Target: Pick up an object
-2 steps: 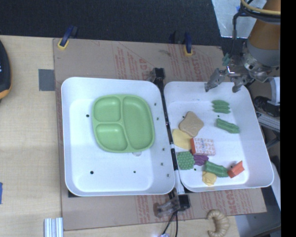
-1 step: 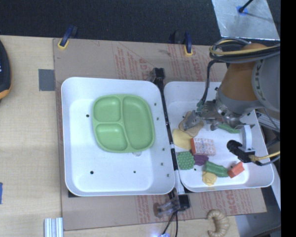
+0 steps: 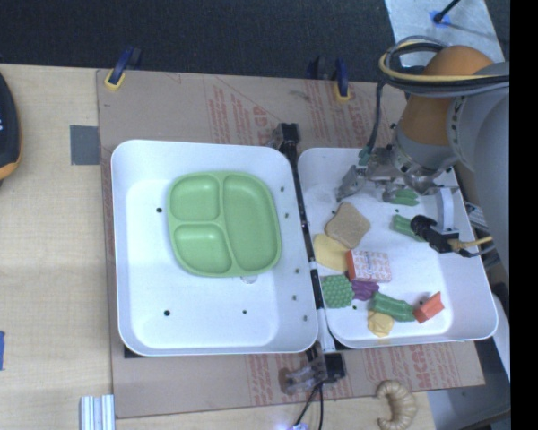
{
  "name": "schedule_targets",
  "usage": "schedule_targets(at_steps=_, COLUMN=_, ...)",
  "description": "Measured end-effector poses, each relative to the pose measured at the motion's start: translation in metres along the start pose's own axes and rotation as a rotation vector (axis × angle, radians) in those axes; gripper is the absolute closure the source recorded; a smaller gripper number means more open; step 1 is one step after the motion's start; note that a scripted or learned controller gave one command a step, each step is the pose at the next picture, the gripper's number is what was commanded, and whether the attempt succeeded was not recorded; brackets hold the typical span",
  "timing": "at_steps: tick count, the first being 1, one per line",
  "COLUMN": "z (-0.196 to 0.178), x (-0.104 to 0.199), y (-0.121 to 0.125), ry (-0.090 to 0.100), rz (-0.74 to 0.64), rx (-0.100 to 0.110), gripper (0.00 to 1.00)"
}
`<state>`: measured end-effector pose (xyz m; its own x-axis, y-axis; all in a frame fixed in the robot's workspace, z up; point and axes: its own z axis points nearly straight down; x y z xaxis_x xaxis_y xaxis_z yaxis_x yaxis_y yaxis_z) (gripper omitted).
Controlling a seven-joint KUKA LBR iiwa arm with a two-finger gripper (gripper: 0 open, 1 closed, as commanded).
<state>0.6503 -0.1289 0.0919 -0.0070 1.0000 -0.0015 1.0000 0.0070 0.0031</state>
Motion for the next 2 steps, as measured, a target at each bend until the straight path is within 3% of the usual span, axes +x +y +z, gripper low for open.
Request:
schedule_targets(at_steps=1, z=0.000, x=0.029, y=-0.073, ry=0.003, rz=0.004, rx=0.014, gripper=0.00)
schedule_targets(at_steps=2, z=-0.011, x=0.027, y=-0.069, ry=0.000, rz=0.004, rx=0.009, gripper=1.00)
